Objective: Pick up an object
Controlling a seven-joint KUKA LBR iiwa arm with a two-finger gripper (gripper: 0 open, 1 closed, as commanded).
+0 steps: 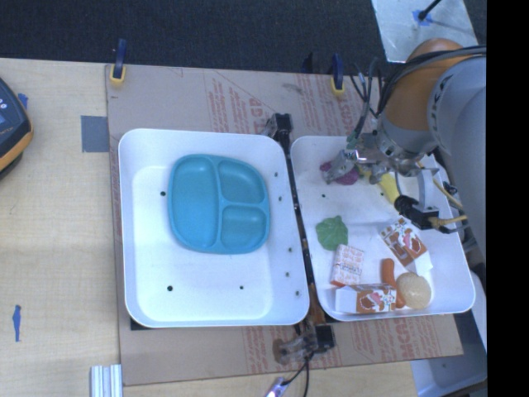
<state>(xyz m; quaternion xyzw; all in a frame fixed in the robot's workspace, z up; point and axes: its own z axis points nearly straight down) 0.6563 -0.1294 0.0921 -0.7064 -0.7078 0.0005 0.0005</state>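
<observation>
- Two white bins, the left bin (145,246) and the right bin (450,292)
- One blue divided plate (219,203)
- One green item (332,231)
- One purple item (340,172)
- Three red-and-white packets (348,265), (404,241), (372,298)
- One pale round item (414,289)
- One yellow item (388,187)
- One small orange piece (388,270)

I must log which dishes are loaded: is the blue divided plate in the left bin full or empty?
Empty. The blue divided plate shows bare blue in all three compartments.
</observation>
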